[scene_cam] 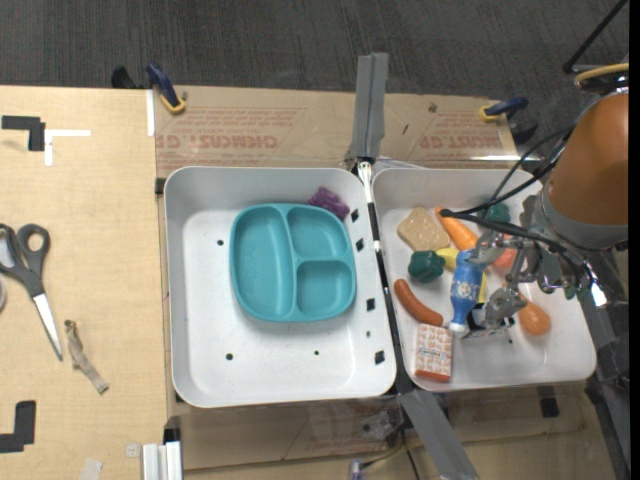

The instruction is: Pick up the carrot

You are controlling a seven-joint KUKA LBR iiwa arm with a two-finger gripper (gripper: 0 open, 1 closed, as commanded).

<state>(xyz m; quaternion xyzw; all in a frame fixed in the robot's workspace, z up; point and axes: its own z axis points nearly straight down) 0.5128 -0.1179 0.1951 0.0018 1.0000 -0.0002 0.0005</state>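
Carrot: I see the carrot (459,232) lying in the right bin (570,363), near its back, just beside the bread slice (422,231).
Gripper: the gripper (500,308) hangs low over the right bin, nearer the blue bottle (464,290) and an orange ball-like item (535,318) than the carrot.
Fingers: I cannot tell their spread; cables and clutter hide them.
Other bin: the left bin (190,268) holds a teal divided plate (294,262).
Risk: I judge a wrong-object grab likely, since the orange piece sits closer and the bottle could tip.
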